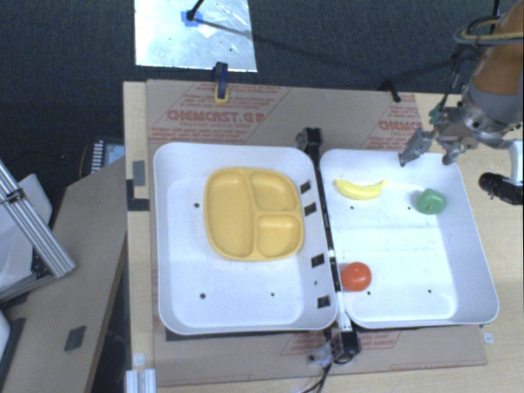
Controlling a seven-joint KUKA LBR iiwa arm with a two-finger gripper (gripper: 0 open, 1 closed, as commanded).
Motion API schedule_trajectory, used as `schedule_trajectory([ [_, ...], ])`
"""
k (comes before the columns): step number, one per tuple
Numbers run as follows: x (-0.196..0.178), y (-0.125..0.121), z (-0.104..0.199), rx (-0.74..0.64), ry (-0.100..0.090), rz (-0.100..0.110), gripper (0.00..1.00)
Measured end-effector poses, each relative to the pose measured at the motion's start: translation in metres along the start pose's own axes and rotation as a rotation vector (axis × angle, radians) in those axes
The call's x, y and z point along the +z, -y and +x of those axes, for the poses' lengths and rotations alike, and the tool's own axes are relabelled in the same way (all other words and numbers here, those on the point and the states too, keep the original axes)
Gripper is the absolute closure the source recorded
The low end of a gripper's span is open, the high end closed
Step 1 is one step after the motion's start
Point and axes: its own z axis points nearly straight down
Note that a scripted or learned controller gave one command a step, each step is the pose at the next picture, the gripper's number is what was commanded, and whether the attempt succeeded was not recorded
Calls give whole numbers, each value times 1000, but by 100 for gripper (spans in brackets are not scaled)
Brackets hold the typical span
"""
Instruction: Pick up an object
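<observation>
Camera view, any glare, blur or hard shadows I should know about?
Camera view: strong glare on the foil sheet at the top; the white bins look bright but evenly lit, with soft, faint shadows under the banana and tomato; the end effector looks slightly soft, its fingers spread.

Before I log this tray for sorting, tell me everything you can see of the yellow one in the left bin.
The tray is yellow and looks like smooth plastic, a rounded square with three compartments: one long one along its left side and two smaller ones stacked on its right. All three look bare. It lies flat, right side up, turned slightly off the bin's edges, on the floor of the left bin, a little above the middle. Only the bin's floor touches it.
</observation>
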Motion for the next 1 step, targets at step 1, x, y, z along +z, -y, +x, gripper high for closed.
schedule_trajectory([
  [1, -9, -2, 1, -2, 2, -12, 0],
])
